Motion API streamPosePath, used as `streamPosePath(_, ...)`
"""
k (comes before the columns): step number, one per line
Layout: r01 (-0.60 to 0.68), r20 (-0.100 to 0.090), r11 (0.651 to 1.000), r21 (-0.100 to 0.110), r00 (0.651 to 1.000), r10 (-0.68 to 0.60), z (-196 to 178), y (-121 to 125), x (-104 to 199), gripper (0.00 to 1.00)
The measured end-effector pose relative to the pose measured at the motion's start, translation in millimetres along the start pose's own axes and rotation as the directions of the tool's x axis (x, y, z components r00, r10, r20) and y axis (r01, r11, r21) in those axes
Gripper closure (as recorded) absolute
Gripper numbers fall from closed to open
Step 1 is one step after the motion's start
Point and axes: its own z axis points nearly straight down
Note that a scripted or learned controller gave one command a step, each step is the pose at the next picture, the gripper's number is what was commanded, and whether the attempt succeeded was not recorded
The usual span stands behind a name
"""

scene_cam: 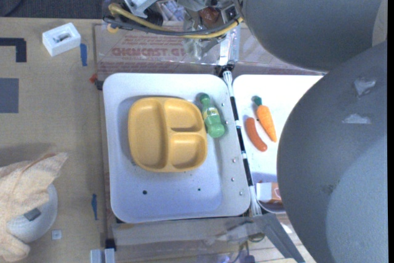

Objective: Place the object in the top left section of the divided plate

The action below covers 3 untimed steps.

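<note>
My hand [206,12] hung above the far edge of the left bin [117,132], a cluster of metal, yellow hose and cable under my orange band; from this angle I could not tell how it stood or whether it carried anything. My smooth grey arm [320,9] bulged across the right side and hid much of the right bin [289,95].

The divided plate [166,132] lay flat in the left bin, a matte yellow plastic tray with rounded corners, one large section on its left and two smaller ones on its right, parted by raised ridges. A glossy green bottle [212,119], translucent and stubby with a darker cap pointing away, lay on its side just beside the plate's right rim, touching or nearly touching it, on the bin floor and outside every section.

In the right bin lay an orange toy carrot [265,121] with a green top, tapered and smooth, and next to it a red sausage-shaped piece [255,133], both slanted alike and apart from each other.

On the wooden surface [43,101] to the left sat a small white box [61,39], and nearer the corner a crumpled beige cloth [28,182].
</note>
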Motion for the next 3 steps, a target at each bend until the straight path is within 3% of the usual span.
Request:
streamPosePath(1, 0.0, 0.0, 1.0, 0.0, 1.0, 0.0, 0.0, 0.0, 0.0, 0.0)
streamPosePath(2, 0.0, 0.0, 1.0, 0.0, 1.0, 0.0, 0.0, -0.1, 0.0, 0.0)
streamPosePath(3, -0.368, 0.001, 0.93, -0.001, 0.93, 0.368, -29.3, 0.1, 8.7, 0.0)
